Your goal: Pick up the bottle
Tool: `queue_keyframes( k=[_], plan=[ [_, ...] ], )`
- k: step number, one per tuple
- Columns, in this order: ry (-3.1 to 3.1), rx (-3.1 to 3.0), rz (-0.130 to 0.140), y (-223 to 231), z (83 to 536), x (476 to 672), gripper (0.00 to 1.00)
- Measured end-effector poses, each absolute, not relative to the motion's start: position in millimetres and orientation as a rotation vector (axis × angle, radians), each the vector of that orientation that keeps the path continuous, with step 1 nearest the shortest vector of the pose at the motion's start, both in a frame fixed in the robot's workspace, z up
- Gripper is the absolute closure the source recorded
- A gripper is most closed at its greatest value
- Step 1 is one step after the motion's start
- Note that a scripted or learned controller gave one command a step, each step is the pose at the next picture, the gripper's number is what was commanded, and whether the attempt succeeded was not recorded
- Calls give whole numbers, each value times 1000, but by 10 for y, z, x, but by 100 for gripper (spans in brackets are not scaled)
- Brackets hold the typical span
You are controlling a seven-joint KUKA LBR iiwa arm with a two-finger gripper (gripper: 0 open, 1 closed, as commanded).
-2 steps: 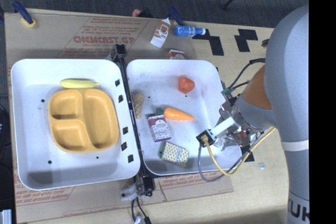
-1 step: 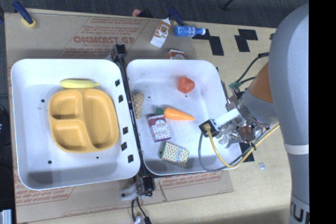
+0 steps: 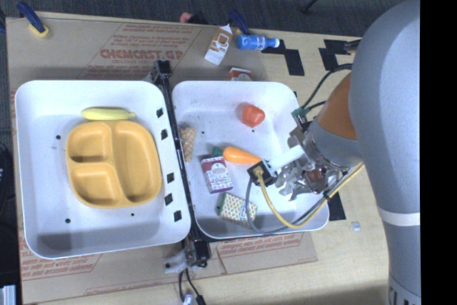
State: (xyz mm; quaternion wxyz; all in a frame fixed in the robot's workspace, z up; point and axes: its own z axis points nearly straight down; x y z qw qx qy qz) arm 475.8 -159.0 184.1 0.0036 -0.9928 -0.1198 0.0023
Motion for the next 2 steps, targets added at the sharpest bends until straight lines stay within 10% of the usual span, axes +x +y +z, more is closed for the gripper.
queue_keyframes(
  k=[2],
  plan=[
    [-341,-3119,5,-2102,1758,4831,100]
  ],
)
